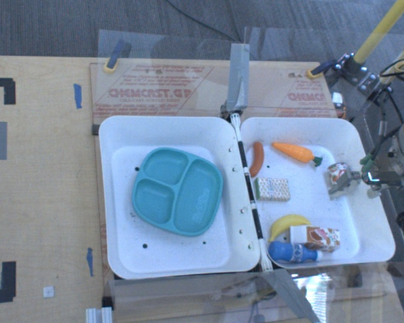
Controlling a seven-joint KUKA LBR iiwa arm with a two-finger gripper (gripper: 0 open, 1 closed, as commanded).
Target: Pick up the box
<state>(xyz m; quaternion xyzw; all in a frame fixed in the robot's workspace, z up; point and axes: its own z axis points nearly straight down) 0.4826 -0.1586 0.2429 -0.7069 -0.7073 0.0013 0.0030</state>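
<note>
A small flat box (273, 189) with a pale green and white print lies in the right bin (363, 140), near its left wall. A second, white and red carton (315, 237) lies on its side near the bin's front edge. My gripper (339, 186) reaches in over the right rim, low over the bin floor. It is right beside a small red and white object (336, 173). About a hand's width of bare floor separates it from the printed box to its left.
The right bin also holds a sausage (256, 158), a carrot (294, 152), a banana (287, 224) and a blue bottle (291, 253) against the carton. A teal divided plate (178, 190) lies in the left bin (114, 140). Cables and a yellow pole (384, 22) stand at the right.
</note>
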